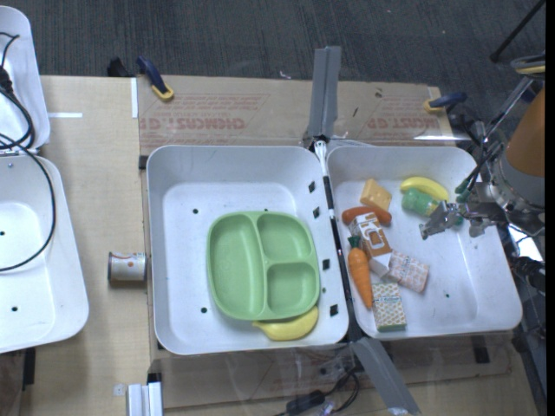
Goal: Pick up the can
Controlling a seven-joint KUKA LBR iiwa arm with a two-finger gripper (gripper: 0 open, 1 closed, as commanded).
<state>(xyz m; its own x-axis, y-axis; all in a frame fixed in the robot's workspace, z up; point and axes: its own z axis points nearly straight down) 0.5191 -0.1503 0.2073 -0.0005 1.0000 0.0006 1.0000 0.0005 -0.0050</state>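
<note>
Overhead, camera view:
Can [127, 268]: lying on its side on the tabletop [95, 146], just outside the left wall of the left bin [173, 180], well apart from the arm.
Left bin contents: green divided plate [264, 265] lying flat near the middle; yellow banana [286, 327] tucked against the plate's near edge, partly under it.
Right bin [473, 310]: just beside the left bin, walls touching along the middle.
Right bin contents: carrot [361, 277] lying along the left wall; red and white box [373, 235] just beside the carrot's top; orange-brown sausage [365, 215] behind the box; yellow cheese wedge [375, 194] further back; second banana [423, 185] curled over a green item [418, 202] near the back; pinkish packet [408, 271] and green-labelled packet [389, 308] towards the front.
Hand [451, 219]: over the right side of the right bin, just beside the green item, pointing left; fingers spread, nothing between them.
Arm [529, 146]: entering from the right, orange band at the frame edge.
Blue clamps [154, 78]: at the back corners of the cardboard sheet under the bins.
</note>
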